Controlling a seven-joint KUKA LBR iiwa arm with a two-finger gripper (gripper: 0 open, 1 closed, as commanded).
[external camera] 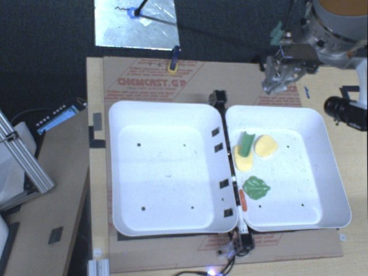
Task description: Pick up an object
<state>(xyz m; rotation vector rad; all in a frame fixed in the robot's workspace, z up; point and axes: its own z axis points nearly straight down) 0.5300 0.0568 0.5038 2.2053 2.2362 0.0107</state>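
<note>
Pincer (pixel 280 84) hangs above the far rim of the right bin (pixel 330 148), holding nothing; if it is apart or together I cannot tell. Near this bin's left wall lie a green stick (pixel 247 144), two pale yellow pieces (pixel 265 146) and a green leaf (pixel 256 187).

Dark carpet floor (pixel 46 39); shiny metal sheet (pixel 137 15) on it; wooden bench (pixel 52 171); cardboard underlay (pixel 155 79).

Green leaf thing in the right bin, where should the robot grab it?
Probably straight down from above, since the green leaf lies flat on the right bin floor. Pinch its narrower width; it sits apart from the yellow pieces, so there looks to be room around it.
</note>
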